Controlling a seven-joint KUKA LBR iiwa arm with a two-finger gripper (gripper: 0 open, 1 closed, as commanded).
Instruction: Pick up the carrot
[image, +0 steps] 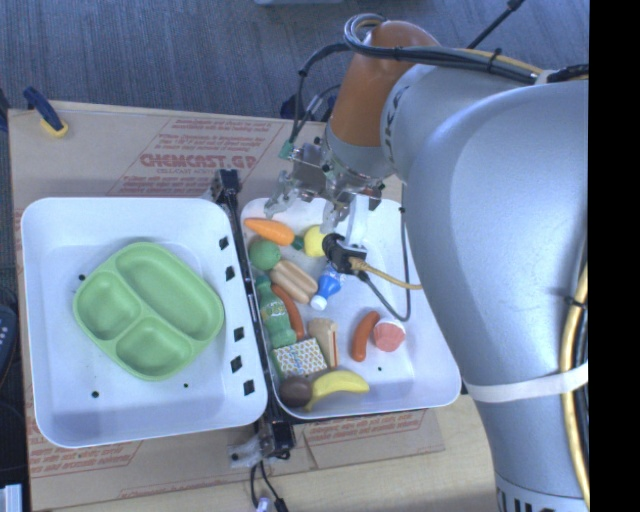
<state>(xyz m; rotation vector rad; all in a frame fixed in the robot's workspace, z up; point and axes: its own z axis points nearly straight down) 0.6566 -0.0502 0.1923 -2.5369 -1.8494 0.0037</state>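
Camera view: carrot lies at far left of right bin, beside a green ball. Tool hovers just above-right; finger state cannot be told. Likely light, rigid, slick plastic; grip mid-body across its width.

— Where do things lie around me?

— Two bins side by side: the left bin holds a tray at its middle. I hang over the right bin, my gripper at its 12 o'clock end.

— And the carrot?

— The carrot lies at my 8 o'clock, near the divider. A lemon sits just at its 3 o'clock.

— Farther down?

— A banana lies at the bin's 6 o'clock end, and a sausage at 1 o'clock from the banana.
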